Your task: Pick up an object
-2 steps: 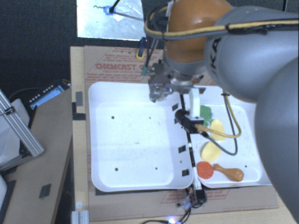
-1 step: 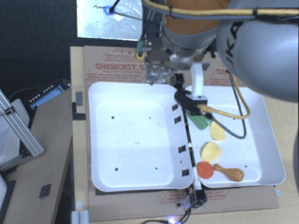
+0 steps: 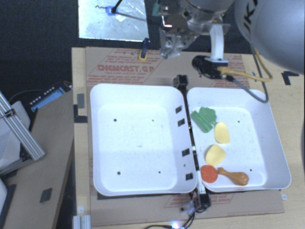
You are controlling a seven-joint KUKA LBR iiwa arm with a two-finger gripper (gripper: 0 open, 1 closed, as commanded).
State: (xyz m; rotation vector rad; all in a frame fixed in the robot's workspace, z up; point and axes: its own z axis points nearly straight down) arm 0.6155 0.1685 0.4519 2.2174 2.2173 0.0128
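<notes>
The right bin (image 3: 267,142) holds a green ribbed piece (image 3: 204,119), a pale yellow oval (image 3: 221,132), a second yellow piece (image 3: 215,154), a red round piece (image 3: 208,174) and a brown drumstick-shaped piece (image 3: 233,176). All lie in the bin's left half, close to the divider. My gripper (image 3: 171,44) hangs high above the bench, beyond the far edge of the bins and well clear of every piece. I see nothing in it.
The left bin (image 3: 138,137) lies beside the right one, with black clips along the shared divider (image 3: 189,137). Both rest on a cardboard sheet (image 3: 119,68). A foil sheet (image 3: 112,13) lies at the back left, and an aluminium frame (image 3: 19,132) stands at the left.
</notes>
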